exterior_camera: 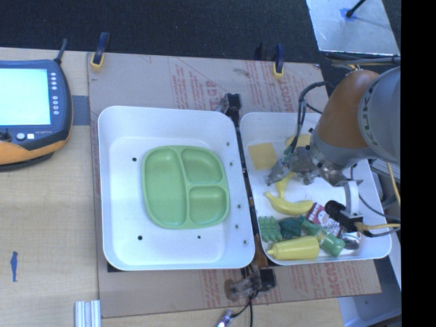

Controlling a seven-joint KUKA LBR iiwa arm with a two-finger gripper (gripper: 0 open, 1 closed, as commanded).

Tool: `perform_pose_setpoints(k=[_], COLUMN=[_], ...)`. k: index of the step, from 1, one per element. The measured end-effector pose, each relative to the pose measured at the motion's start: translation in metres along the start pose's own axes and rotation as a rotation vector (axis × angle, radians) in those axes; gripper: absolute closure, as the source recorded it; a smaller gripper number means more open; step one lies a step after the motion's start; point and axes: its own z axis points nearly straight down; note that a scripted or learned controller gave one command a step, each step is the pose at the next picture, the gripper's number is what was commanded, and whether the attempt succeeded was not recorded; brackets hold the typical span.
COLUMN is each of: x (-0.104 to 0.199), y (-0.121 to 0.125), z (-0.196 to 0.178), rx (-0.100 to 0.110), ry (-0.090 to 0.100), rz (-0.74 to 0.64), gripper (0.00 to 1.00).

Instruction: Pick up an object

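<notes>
Arm: the grey arm (354, 125) with its orange band comes in from the right of the frame and bends down over the upper part of the right bin.
Gripper: the gripper (291, 165) sits low in the right bin, near the bin's middle, just above the banana.
Fingers: too dark and small to read; I cannot tell whether they are open or closed, or whether anything is between them.
Right bin: the white bin (381, 251) on the right of the frame holds a heap of small toys.
Banana: a yellow banana (287, 205) lies in the middle of the right bin, just below the gripper.
Yellow block: a pale yellow square block (262, 156) lies in the upper left part of the right bin, beside the gripper.
Lower pile: a green bumpy piece (270, 229), a yellow-green oblong thing (294, 249) and a small red and white packet (317, 214) crowd the bin's lower edge.
Left bin: the white bin (116, 182) in the middle of the frame holds a green divided plate (184, 186), lying flat.
Tabletop: a tablet-like screen (30, 107) with an orange rim rests at the upper left of the frame.
</notes>
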Motion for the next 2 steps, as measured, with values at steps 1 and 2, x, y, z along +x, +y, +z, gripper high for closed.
perform_pose_setpoints(k=[1, 2], x=[-0.001, 0.065], y=[0.000, -0.022], z=[-0.010, -0.101], rx=[0.003, -0.003], ry=[-0.001, 0.001], rz=[-0.001, -0.002], gripper=[1.00, 1.00])
